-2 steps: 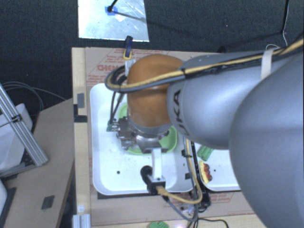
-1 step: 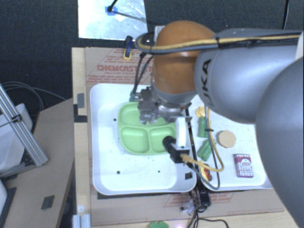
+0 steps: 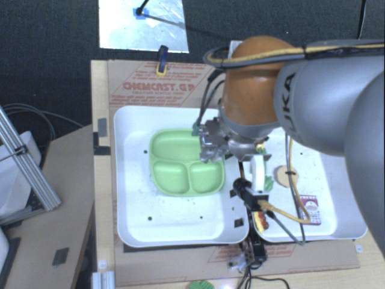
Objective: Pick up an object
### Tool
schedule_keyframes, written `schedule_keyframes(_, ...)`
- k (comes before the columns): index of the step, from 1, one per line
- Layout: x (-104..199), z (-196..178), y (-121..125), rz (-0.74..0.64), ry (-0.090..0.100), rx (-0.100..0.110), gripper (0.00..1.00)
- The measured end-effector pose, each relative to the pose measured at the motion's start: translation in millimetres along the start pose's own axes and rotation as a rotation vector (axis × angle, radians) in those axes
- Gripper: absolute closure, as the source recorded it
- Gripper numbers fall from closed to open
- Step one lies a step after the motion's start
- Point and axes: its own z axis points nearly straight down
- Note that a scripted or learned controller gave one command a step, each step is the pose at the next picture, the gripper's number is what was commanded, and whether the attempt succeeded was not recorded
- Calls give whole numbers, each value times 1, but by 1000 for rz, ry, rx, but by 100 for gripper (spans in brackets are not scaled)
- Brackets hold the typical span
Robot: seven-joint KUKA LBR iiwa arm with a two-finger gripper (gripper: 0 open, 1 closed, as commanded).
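The grey arm hangs over both white bins, covering much of the right bin. The left bin holds the likeliest target, a green divided plate, lying flat at its centre. It looks like light, stiff, smooth plastic, so a pinch on the raised rim or a divider wall should suit it better than the slick floor. The end effector sits at the plate's 2 o'clock rim, and whether it is spread or closed cannot be told. In the right bin lie a small card at 5 o'clock and a tan disc near centre, both well apart from the plate.
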Motion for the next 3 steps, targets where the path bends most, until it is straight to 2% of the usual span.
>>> schedule_keyframes(1,-85,58,46,5,-4,0,100)
schedule_keyframes(2,23,72,26,-17,5,1,100)
schedule_keyframes(3,51,148,80,-9,1,0,100)
